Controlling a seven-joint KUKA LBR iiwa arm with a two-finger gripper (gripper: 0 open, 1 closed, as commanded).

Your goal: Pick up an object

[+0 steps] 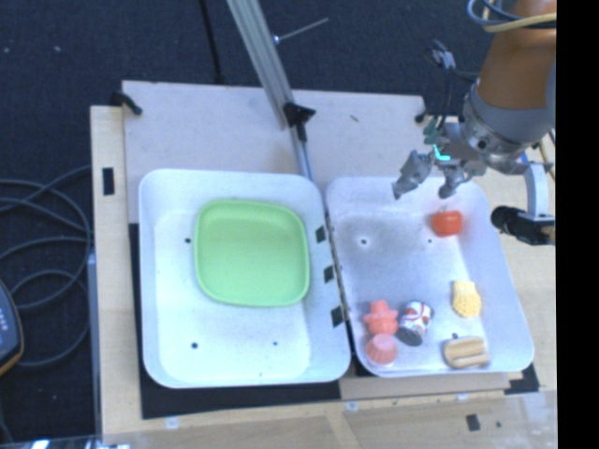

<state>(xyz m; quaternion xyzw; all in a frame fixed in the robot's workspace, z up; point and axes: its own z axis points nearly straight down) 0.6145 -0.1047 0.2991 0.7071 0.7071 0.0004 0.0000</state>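
Note:
My gripper (427, 181) hangs over the far part of the right bin (374, 251), open, with nothing between its fingers. A small red-orange object (447, 223) lies just below and to the right of it, apart from the fingertips. Near the front of the same bin lie a pink-red toy (379, 317), a pink round piece (381, 349), a white and red and black object (415, 320), a yellow item (466, 298) and a tan bun-like piece (465, 352).
The left bin (168, 251) holds a green square plate (252, 253). A metal pole (267, 54) slants up from the divide between the bins. Cables lie on the floor at left.

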